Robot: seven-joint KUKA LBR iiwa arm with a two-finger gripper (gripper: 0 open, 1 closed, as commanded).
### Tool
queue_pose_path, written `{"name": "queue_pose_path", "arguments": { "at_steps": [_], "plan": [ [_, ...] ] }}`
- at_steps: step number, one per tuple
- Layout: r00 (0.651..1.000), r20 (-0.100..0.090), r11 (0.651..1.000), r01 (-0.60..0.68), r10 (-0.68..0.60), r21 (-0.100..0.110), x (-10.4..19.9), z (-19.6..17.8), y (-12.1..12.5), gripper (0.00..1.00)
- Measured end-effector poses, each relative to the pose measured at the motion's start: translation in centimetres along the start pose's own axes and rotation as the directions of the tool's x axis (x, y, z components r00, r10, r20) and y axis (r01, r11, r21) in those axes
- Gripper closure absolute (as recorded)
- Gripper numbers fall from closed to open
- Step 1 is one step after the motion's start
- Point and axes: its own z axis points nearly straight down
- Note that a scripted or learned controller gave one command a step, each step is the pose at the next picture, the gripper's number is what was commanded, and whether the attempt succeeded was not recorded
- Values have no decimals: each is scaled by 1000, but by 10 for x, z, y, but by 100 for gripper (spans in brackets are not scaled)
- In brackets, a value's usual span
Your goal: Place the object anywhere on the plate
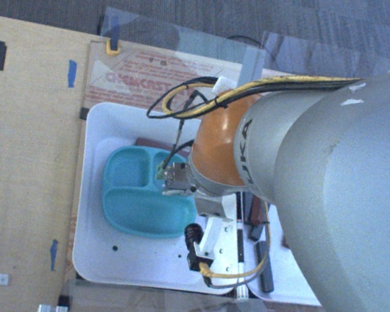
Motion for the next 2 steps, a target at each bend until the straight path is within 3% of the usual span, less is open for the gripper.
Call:
{"name": "queue_pose_path", "arguments": {
  "at_steps": [1,2],
  "plan": [
    [993,12,989,-116,116,94,21,-45,74,100],
    [902,45,899,-431,429,75,69,15,72,100]
  ]
}}
